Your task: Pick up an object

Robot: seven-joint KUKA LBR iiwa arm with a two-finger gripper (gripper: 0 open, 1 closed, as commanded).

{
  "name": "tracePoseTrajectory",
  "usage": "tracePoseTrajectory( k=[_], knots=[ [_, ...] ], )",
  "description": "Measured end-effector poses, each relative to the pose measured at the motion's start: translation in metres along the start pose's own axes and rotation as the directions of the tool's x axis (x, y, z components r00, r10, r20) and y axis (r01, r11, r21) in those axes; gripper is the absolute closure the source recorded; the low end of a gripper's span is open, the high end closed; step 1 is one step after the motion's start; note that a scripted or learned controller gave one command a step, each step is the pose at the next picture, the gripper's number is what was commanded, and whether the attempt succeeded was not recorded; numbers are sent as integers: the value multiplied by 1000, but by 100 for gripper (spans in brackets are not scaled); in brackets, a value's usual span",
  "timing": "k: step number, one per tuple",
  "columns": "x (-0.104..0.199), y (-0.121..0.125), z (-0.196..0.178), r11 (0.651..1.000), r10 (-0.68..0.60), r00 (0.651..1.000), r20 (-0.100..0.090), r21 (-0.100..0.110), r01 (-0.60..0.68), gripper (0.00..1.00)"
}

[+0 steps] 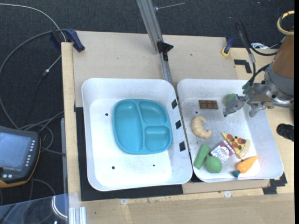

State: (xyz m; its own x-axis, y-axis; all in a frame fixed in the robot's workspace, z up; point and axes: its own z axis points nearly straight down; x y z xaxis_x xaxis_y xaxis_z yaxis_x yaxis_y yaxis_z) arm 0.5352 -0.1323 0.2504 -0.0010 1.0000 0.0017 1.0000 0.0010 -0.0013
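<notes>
— Objects for picking: where do they lie from your fingers?

— My gripper (243, 107) hangs over the right bin (275, 148) near its far right side, fingers spread with nothing between them. A small green piece (230, 98) sits just beside the left fingertip. A chocolate bar (208, 105) lies farther left, with a croissant (201, 127) below it.

— And nearer the front?

— A pizza slice (236, 143), a pink packet (223, 151), a carrot (246, 164), a green apple (213, 164) and a cucumber (202, 156). The left bin (93, 125) holds a blue divided plate (141, 126).
</notes>
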Motion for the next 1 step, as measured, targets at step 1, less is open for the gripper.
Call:
tracePoseTrajectory(
  k=[1],
  knots=[
    [0,0,0,1000,0,1000,0,0,0,0]
  ],
)
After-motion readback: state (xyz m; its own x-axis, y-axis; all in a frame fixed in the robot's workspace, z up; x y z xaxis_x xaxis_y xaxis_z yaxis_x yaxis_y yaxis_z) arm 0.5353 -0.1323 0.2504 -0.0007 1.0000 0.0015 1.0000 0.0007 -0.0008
